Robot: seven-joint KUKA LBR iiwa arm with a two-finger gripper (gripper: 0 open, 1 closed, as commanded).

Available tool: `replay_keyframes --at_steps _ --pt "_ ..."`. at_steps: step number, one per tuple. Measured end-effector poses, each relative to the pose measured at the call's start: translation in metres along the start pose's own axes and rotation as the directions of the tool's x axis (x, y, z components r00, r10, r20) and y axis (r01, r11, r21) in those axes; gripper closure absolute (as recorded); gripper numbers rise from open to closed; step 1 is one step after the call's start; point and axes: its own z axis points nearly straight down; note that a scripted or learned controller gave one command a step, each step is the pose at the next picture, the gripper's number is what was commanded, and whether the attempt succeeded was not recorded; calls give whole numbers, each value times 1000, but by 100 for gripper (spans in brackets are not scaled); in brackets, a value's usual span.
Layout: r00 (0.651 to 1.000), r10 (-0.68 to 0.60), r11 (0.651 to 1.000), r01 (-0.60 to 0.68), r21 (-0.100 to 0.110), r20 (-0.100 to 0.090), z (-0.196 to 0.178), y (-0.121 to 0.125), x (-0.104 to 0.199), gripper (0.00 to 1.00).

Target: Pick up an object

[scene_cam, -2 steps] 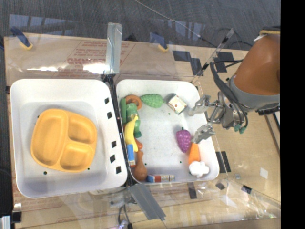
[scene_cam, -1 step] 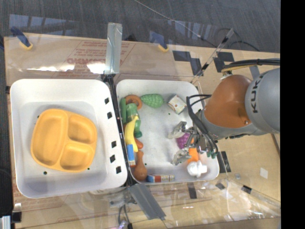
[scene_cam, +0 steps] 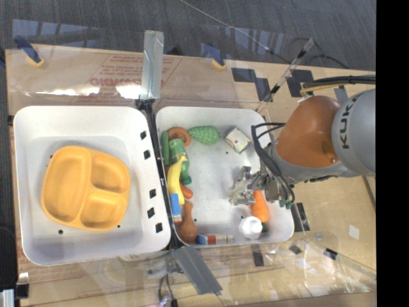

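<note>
My gripper (scene_cam: 243,187) hangs low in the right bin (scene_cam: 214,115), at its right side, under the grey arm with the orange band. An orange carrot-like piece (scene_cam: 260,206) lies just right of and below the fingers, touching or nearly touching them. A white round object (scene_cam: 251,226) sits below the carrot. Along the bin's left wall lie a yellow banana-like toy (scene_cam: 176,176), a green piece (scene_cam: 176,149), a brown piece (scene_cam: 187,228) and a marker (scene_cam: 214,238). A green textured toy (scene_cam: 204,134) and a small white block (scene_cam: 236,139) sit near the top wall.
The left bin (scene_cam: 29,126) holds a yellow divided plate (scene_cam: 85,187). Cables run from the arm across the bench at the upper right. Bare white floor lies in the middle of the right bin, left of the gripper.
</note>
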Motion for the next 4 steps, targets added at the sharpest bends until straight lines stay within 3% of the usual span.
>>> replay_keyframes --at_steps 1,2,3,4 --pt "990 143 990 -143 1 6 -162 21 23 100" --pt "984 178 984 -179 -1 -13 -106 79 -21 100" --pt "983 182 983 -182 0 -9 -108 77 -22 0" --pt "995 100 995 -100 -1 -18 3 29 -22 0"
